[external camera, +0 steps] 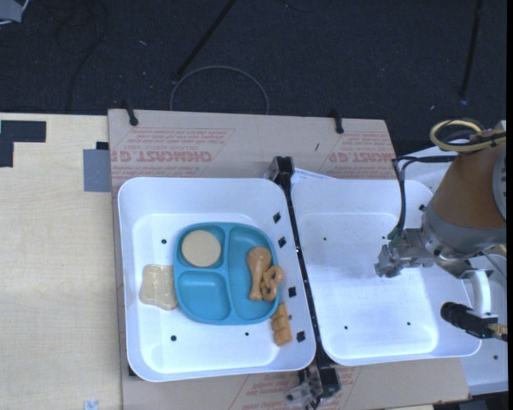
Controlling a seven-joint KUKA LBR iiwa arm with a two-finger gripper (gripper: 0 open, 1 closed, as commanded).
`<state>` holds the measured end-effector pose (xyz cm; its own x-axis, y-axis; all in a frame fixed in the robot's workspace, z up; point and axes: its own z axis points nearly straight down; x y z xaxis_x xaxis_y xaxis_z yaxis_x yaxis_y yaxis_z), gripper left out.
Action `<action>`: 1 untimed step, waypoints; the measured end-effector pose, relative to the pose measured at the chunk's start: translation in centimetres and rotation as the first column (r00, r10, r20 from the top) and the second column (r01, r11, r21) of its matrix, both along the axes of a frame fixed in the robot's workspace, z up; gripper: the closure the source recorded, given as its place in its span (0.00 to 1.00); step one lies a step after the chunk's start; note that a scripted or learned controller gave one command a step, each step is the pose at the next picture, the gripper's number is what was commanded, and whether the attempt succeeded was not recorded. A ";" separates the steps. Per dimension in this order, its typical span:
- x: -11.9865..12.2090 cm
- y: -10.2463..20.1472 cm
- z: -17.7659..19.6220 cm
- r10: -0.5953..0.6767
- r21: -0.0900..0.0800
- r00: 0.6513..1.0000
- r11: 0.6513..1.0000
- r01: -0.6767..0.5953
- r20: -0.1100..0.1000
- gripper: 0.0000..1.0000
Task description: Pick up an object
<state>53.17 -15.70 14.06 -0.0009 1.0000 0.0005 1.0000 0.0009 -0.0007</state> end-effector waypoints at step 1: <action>0.6 -0.5 4.5 0.000 -0.001 1.000 1.000 0.000 0.002 1.00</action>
